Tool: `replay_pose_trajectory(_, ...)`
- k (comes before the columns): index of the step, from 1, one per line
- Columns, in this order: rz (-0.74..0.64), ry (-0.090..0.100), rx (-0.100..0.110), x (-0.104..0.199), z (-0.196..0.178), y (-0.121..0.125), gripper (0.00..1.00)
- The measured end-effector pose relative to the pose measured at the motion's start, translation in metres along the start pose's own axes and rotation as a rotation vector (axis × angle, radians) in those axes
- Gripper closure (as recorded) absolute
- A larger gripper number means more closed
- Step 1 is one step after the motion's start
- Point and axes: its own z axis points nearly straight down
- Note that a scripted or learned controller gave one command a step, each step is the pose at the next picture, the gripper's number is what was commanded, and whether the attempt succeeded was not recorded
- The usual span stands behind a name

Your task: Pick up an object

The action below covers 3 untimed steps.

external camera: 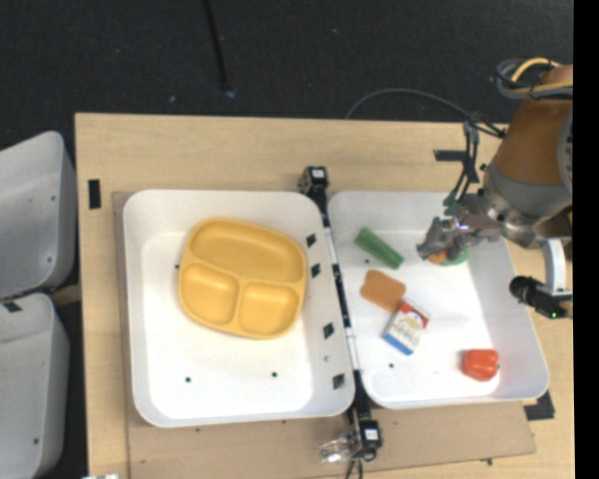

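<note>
Single overhead view, two white bins on the bench. Left bin [150, 367] holds a yellow compartment tray [243, 277], lying flat. Right bin [519, 367] holds the loose pieces: a green stick [379, 247] near the far-left corner, an orange-brown block [383, 287] just near of it, a small printed carton [406, 327] touching or nearly touching that block's near-right side, and a red piece [481, 363] toward the near-right corner, well apart from the rest.

Arm comes in from the right. Gripper [445, 243] sits low over the far part of the right bin. Directly under it a small object with a green rim and an orange patch [449, 256] shows; most of it is hidden by the gripper body. Claw state: cannot tell whether it is apart, together or clamped on anything. Whether the piece is inside the grip is likewise not resolvable.

Judgement: step in hand is the grasp on this green-rimmed object, either closing or about to. To do it well:
- centre the grip over the object, not its edge, since a rounded rim would likely slip sideways;
- close before any lift, then rise straight up;
- keep clear of the far bin wall, which is near;
- the green stick is the nearest neighbour, but apart enough that it should not be disturbed.

Confirm hold only once the object leaves the bin floor.
</note>
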Motion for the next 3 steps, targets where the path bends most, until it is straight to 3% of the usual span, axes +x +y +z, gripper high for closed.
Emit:
replay_pose_trajectory(1,-0.002,0.001,0.003,-0.001,-0.021,0.001,1.00)
replay_pose_trajectory(3,-0.005,0.003,0.005,0.115,-0.035,-0.024,1.00)
